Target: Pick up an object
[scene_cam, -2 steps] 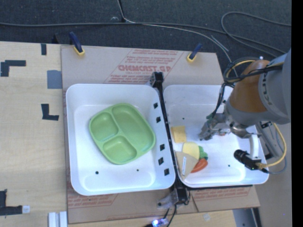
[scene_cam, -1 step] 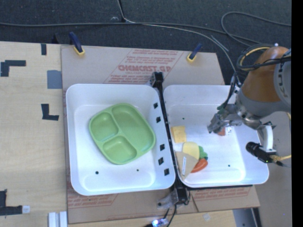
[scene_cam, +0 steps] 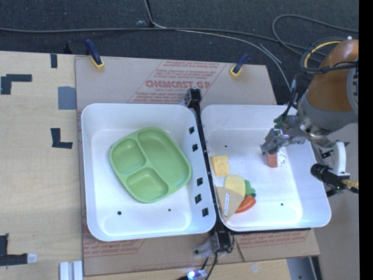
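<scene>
Where the right bin (scene_cam: 303,209) nears the camera, toy foods cluster: a red pepper (scene_cam: 247,203), a yellow wedge (scene_cam: 235,185) and a yellow cracker (scene_cam: 220,165). Farther back, the gripper (scene_cam: 273,151) seemingly pinches a small reddish object (scene_cam: 272,160). The left bin (scene_cam: 93,156) holds a green divided plate (scene_cam: 150,164).

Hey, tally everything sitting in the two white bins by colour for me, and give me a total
Green: 2, the divided plate and a small green piece
Yellow: 2, the cheese square and the pale yellow slice
Tan: 1, wedge
Red-orange: 2, carrot-like piece and small block
Total: 7
</scene>
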You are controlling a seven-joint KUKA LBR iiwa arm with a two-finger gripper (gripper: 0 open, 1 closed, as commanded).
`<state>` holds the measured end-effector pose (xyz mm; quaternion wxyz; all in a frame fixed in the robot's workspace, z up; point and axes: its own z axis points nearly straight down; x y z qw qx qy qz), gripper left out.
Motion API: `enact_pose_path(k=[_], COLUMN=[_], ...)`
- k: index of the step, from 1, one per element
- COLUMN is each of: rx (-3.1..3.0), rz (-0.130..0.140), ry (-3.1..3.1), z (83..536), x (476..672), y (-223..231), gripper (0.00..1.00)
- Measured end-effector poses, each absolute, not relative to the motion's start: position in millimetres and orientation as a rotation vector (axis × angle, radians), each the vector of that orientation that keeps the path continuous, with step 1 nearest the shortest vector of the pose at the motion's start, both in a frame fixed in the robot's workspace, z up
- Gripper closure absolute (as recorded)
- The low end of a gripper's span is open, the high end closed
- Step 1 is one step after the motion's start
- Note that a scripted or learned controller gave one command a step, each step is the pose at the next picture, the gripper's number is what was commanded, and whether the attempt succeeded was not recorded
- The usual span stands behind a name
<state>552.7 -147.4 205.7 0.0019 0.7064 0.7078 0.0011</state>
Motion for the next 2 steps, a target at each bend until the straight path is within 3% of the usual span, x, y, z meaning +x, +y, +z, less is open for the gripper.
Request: enact_pose_path(k=[1, 2], rx=[2.215, 2.216], rz=[0.005, 0.001], ry=[2.22, 2.229], z=[268, 270], x=[550.4, 545.3], y=[-143, -94], gripper=[1.0, 1.0])
